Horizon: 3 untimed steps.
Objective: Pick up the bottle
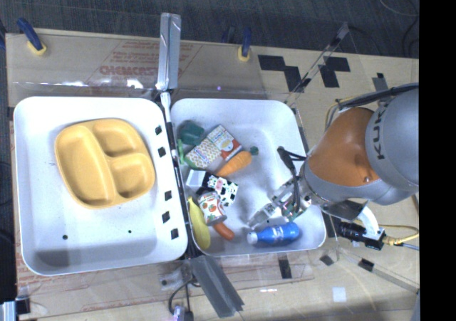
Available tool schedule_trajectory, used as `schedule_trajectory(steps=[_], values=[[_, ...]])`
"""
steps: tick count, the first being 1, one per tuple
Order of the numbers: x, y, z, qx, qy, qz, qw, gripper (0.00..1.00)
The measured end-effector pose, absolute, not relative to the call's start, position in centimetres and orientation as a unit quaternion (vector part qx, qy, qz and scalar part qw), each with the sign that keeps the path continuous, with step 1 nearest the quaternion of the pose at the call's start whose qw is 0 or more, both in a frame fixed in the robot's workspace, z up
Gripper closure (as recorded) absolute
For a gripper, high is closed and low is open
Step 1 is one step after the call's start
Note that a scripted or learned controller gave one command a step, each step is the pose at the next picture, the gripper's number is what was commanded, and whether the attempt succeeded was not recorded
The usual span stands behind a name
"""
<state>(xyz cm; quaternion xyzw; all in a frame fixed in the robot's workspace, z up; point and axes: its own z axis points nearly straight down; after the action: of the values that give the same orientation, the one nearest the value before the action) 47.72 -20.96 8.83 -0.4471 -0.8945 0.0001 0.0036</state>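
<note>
Two shallow white bins side by side on a bench: left bin (pixel 28 191) holding a yellow divided tray (pixel 104 161), right bin (pixel 274 114) crowded with small items.

Blue bottle (pixel 278 234) lying on its side at the near right corner of the right bin, white cap pointing left, body close to the near wall.

Gripper (pixel 274 209) low in the right bin, just above and to the far side of the bottle, near its capped end. Fingers too small and cluttered with metal parts to read; cannot tell whether the jaws stand open or closed. Nothing seen between them. Bottle resting on the bin floor, apparently apart from the gripper, though the gap is hard to judge.

Grey arm with orange band (pixel 342 152) reaching in from the right, over the right wall of the right bin.

Elsewhere in the right bin: toy carrot (pixel 235 163) near the middle, tilted; printed packet (pixel 209 147) just left of the carrot; dark green object (pixel 191 132) at the far left; black-and-white spotted box (pixel 223 189) below the carrot; small printed can (pixel 210 206) beside it; banana (pixel 199 227) along the near left wall; red piece (pixel 224 230) just right of the banana.

Blue clamps (pixel 32 36) at the far edge of the bench.
</note>
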Motion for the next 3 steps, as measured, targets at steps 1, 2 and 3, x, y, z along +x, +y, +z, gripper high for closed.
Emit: schedule_trajectory(steps=[1, 2, 3], values=[[47.9, -20.9, 9.7, -0.444, -0.896, -0.0005, 0.005, 1.0], [47.9, -20.9, 10.3, -0.441, -0.897, -0.0008, 0.009, 1.0], [48.0, -20.8, 10.9, -0.438, -0.899, -0.0011, 0.012, 1.0]])
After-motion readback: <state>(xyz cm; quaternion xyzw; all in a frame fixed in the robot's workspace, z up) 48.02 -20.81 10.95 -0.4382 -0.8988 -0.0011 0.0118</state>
